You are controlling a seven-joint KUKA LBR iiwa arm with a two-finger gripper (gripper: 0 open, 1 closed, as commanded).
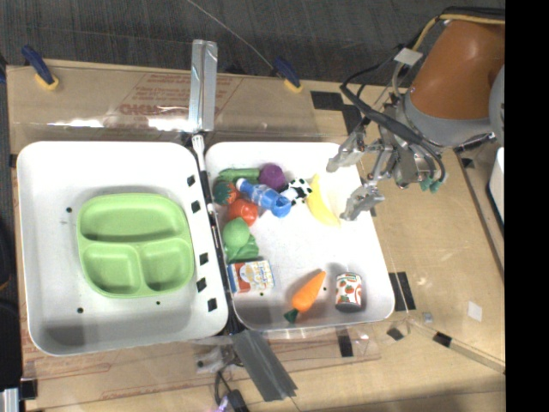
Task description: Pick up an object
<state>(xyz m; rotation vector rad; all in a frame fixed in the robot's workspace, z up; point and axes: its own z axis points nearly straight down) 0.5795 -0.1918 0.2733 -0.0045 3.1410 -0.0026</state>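
Over on the right side of the bench, the gripper (354, 177) is hanging above the far right edge of the right bin (369, 269), with its two fingers spread apart and nothing between them. So it's released, holding zilch. One fingertip sits up near the bin's top right corner, the other lower down, just beside the banana (323, 206).

Progress-wise, I'd say the pick hasn't really happened yet. Everything looks like it's lying in the right bin: banana closest to the fingers, then the purple grapes (273, 176), a blue bottle (264, 196), something red like a tomato (239, 211), a green veggie (238, 239), a little carton (251, 275), a carrot (307, 292) and a small can (348, 290) down at the near side. Can't tell how high the gripper is above the stuff from this angle.

The left bin (51, 187) just has a green divided tray (135, 244) in it.

What's left, as I read it: drop down on something, likely the banana since it's nearest, close up and lift. Basically the whole job.
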